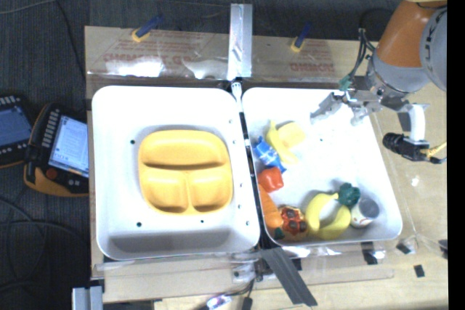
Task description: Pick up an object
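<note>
Objects for picking lie heaped in the right shallow white bin (378, 156), mostly along its left wall and near edge: a pale yellow blocky plastic toy (288, 134) sits near the middle-left, with a blue and white crumpled item (264, 154) touching its lower left side, and a red-orange rounded piece (271, 178) just below that. Toward the near edge a small orange and dark patterned toy (291, 221) rests beside a yellow banana-shaped toy (327, 213), which curves around to meet a dark green lumpy piece (349, 194) and a small grey round can (367, 209) in the near right corner. The left shallow white bin (116, 156) holds a yellow plastic tray (185, 170) with three compartments, lying flat in the middle. The grey arm with its orange band (403, 33) reaches in from the right, and the claw (340, 107) hangs over the far right part of the right bin, its two fingers spread apart with nothing between them, well apart from the heap of toys. Both bins stand side by side on the brown counter (167, 54). A handheld pendant with a lit screen (62, 149) lies on the dark floor to the left.
</note>
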You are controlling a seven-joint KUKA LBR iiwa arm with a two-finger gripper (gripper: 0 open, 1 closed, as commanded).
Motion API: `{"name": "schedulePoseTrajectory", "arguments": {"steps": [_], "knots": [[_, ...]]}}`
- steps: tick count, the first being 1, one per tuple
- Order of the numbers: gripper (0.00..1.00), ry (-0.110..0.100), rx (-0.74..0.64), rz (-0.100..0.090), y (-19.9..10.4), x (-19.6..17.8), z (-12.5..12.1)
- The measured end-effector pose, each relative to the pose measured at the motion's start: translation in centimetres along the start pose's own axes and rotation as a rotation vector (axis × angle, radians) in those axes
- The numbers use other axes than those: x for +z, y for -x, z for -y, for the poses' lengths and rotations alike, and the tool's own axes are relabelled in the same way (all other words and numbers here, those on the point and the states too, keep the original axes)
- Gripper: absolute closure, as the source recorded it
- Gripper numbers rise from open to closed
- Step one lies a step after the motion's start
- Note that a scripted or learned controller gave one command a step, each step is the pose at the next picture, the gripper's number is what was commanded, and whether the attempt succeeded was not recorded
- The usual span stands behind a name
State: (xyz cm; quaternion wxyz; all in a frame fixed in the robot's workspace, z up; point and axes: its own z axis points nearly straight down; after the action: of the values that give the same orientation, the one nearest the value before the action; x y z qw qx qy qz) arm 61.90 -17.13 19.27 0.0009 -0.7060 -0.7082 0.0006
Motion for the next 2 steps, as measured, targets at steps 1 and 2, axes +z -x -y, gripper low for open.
{"name": "schedulePoseTrajectory", "arguments": {"steps": [1, 2], "knots": [[0.0, 0.011, -0.333, 0.003, -5.4, 9.12, -1.28], [1.0, 0.009, -0.333, 0.001, -5.48, 8.3, -1.25]]}}
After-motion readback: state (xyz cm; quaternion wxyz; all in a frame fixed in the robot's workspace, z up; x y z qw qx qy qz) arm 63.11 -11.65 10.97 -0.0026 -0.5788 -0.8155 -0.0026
